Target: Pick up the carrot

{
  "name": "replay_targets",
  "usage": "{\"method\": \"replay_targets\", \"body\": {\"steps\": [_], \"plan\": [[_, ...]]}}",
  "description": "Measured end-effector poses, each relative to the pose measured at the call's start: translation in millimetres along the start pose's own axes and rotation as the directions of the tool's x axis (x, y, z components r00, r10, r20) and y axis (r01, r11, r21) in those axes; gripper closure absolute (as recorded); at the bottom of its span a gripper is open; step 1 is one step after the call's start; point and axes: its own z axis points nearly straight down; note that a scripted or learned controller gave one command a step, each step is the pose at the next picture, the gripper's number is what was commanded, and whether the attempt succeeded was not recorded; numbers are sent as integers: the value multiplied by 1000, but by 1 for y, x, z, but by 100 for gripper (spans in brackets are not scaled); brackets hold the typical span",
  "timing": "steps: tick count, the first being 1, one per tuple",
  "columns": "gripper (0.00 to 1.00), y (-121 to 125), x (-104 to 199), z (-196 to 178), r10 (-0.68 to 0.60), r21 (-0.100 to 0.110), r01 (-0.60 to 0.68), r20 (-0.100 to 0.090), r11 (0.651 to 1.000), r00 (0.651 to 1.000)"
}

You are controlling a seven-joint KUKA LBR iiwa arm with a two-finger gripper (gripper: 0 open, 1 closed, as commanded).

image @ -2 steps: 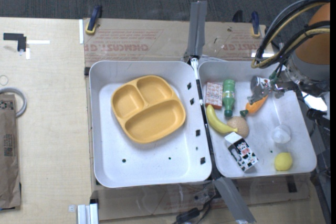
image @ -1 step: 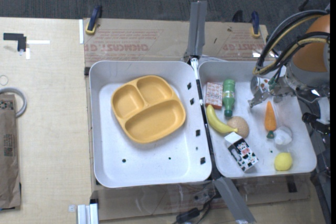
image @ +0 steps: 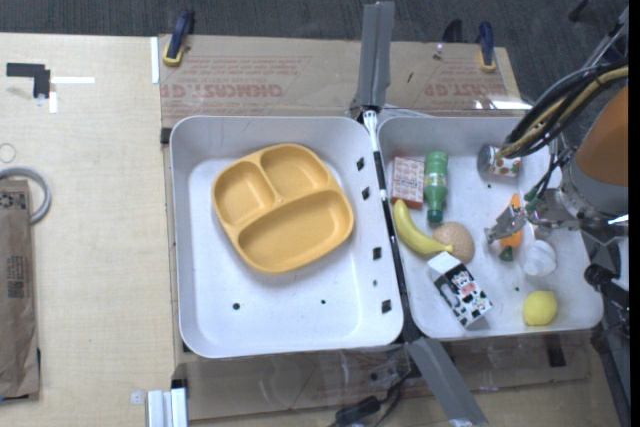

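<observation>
While the arm [image: 600, 150] is reaching in from the right edge, the counter [image: 80, 215] is carrying two shallow white bins side by side. Filling much of the left bin [image: 200, 315], a yellow three-compartment plate [image: 283, 206] is lying flat and slightly turned. Sitting in the right bin [image: 580, 315] are the smaller things: a banana [image: 412, 229] is curving along the left wall, a red and white packet [image: 406, 180] and a green bottle [image: 436, 183] are lying just behind it, a tan rounded thing [image: 456, 238] is touching the banana's tip, a black and white carton [image: 461, 289] is lying near the front, and a lemon [image: 539, 307] is resting in the front right corner. Over the right half of that bin the claw [image: 508, 231] is hanging low, and the orange carrot [image: 513, 221] is showing right at its tip. Whether its fingers are closing on the carrot or merely touching it is impossible to tell; their spread is too small and cluttered to read.
</observation>
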Motion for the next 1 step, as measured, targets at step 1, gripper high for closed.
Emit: {"method": "replay_targets", "body": {"steps": [1], "plan": [[100, -1, -4, -9, 5, -2, -5, 9, 1000, 1000]]}}
